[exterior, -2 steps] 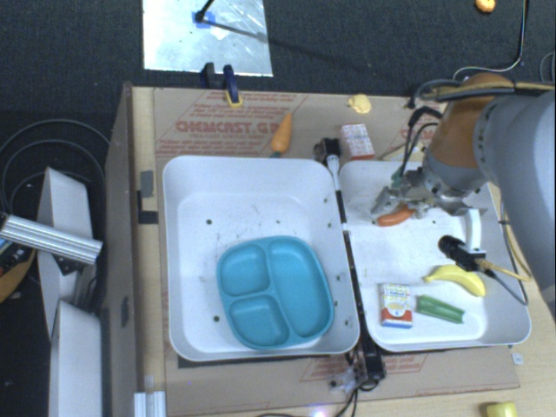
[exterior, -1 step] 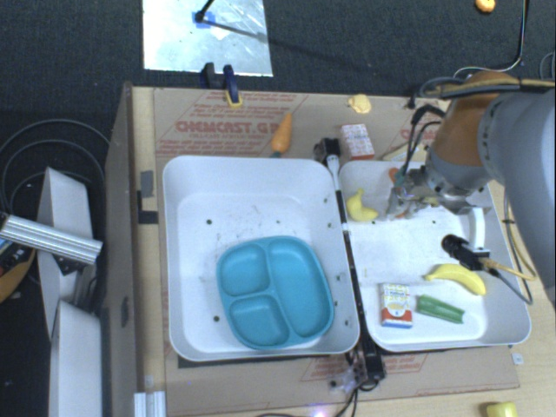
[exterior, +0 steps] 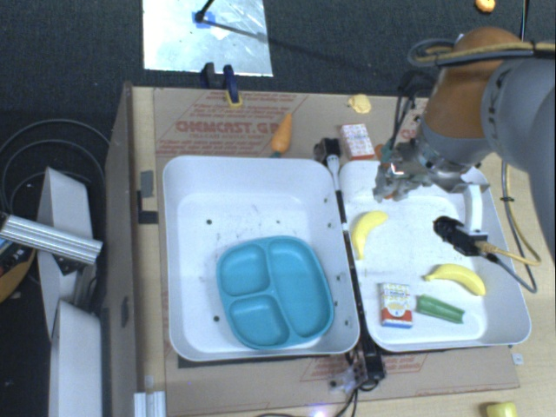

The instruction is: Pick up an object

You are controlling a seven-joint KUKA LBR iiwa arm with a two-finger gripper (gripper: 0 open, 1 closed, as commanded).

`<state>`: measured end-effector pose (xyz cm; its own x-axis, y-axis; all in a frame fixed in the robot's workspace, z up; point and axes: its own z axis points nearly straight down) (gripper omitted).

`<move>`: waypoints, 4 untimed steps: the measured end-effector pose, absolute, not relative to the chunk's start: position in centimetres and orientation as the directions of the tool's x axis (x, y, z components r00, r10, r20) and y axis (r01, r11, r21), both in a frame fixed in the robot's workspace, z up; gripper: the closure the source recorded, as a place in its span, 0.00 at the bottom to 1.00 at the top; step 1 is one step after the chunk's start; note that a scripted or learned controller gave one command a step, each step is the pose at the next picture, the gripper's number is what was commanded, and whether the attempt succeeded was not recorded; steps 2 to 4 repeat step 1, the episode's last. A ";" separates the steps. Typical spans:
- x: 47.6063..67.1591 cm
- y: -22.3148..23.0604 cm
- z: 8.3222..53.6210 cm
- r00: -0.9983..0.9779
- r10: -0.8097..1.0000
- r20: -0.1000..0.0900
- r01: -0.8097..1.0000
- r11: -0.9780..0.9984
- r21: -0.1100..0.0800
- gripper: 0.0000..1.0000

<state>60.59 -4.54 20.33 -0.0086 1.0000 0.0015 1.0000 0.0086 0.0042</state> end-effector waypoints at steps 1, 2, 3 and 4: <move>56.7 -2.5 23.9 -0.006 1.000 0.001 1.000 0.006 -0.002 1.00; 56.7 -2.5 23.9 -0.006 1.000 0.001 1.000 0.006 -0.002 1.00; 56.7 -2.5 23.9 -0.006 1.000 0.001 1.000 0.006 -0.002 1.00; 56.7 -2.5 23.9 -0.006 1.000 0.001 1.000 0.006 -0.002 1.00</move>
